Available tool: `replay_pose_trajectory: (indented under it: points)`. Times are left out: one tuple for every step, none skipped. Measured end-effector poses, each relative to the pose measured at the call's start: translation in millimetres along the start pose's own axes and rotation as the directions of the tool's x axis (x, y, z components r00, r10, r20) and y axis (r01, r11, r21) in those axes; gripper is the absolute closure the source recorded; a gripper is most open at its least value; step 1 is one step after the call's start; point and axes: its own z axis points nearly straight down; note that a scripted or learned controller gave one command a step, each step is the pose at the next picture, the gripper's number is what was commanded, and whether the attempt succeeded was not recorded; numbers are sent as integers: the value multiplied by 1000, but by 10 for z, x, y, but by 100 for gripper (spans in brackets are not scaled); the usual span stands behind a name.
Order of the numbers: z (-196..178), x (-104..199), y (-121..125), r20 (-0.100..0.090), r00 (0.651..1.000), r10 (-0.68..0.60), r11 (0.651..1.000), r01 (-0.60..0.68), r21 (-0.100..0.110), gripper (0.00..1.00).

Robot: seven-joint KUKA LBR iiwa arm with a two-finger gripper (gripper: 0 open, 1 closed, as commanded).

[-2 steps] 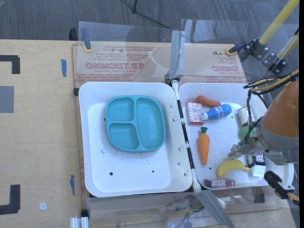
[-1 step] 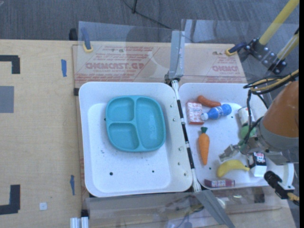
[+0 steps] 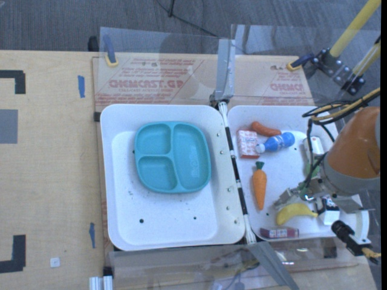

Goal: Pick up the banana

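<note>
The yellow banana (image 3: 294, 213) lies near the front of the right bin (image 3: 284, 171), curving with its ends pointing up and to the right. My gripper (image 3: 304, 196) hangs directly over the banana's upper right end, very close to it or touching it. The grey wrist and orange band of the arm come in from the right edge and hide part of the bin's right side.
An orange carrot (image 3: 259, 188) lies just left of the banana. Behind it are a blue bottle (image 3: 276, 142), a red and white packet (image 3: 247, 144) and a sausage (image 3: 265, 128). A small wrapped bar (image 3: 279, 232) sits at the front wall. The left bin (image 3: 121, 162) holds a teal divided plate (image 3: 172, 157).
</note>
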Motion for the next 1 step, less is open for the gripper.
replay_pose_trajectory:
  points:
    - [-110, -29, 10, 5, 1000, 5, 1000, -5, -6, 100]
